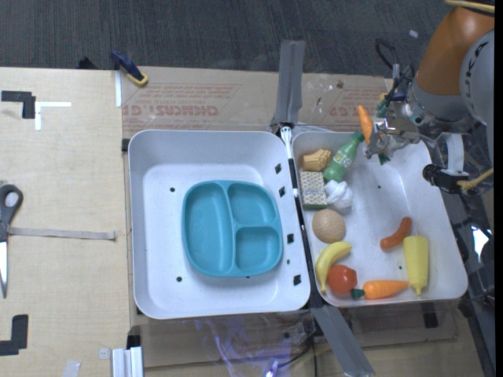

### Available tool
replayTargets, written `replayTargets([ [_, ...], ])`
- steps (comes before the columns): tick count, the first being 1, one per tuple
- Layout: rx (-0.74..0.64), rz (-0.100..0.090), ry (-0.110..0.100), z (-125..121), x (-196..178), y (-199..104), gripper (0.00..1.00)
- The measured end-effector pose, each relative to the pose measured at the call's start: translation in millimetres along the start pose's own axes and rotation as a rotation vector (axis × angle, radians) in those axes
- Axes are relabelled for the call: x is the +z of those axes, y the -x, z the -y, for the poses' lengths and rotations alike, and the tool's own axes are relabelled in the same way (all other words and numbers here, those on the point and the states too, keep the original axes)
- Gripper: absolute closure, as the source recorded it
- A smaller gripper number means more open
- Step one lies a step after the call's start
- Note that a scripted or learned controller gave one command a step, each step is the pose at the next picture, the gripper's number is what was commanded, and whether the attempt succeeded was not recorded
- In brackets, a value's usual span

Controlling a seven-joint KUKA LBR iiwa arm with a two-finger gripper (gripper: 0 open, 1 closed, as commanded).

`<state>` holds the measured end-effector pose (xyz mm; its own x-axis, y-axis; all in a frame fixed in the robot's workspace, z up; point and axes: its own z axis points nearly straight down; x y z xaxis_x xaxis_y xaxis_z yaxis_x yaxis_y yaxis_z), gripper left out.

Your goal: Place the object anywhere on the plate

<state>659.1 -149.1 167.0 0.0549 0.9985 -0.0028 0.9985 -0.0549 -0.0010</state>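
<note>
A blue sectioned plate [233, 228] lies in the middle of the left bin [149, 210]. My gripper [383, 138] hangs over the back edge of the right bin [440, 210], below the arm's orange band. A small orange carrot-shaped piece [365, 122] stands tilted right against the gripper's left side. Whether it is held is unclear from this angle. The gripper is well to the right of the plate, across the divider between the bins.
The right bin holds several toy foods: a green bottle [343, 157], a yellow wedge [317, 160], a waffle [313, 187], a tan ball [328, 226], a banana [332, 259], a tomato [341, 279], a carrot [383, 289], a corn cob [416, 262] and a sausage [395, 233]. Scissors [6, 210] lie far left.
</note>
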Motion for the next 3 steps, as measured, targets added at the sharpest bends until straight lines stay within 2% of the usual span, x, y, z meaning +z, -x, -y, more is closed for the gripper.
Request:
replayTargets([
  [1,0.049,-0.002,-0.002,4,75,-55,1.0],
  [2,0.065,-0.002,0.001,37,-25,-102,1.0],
  [3,0.066,-0.002,0.0,38,-25,-102,0.0],
])
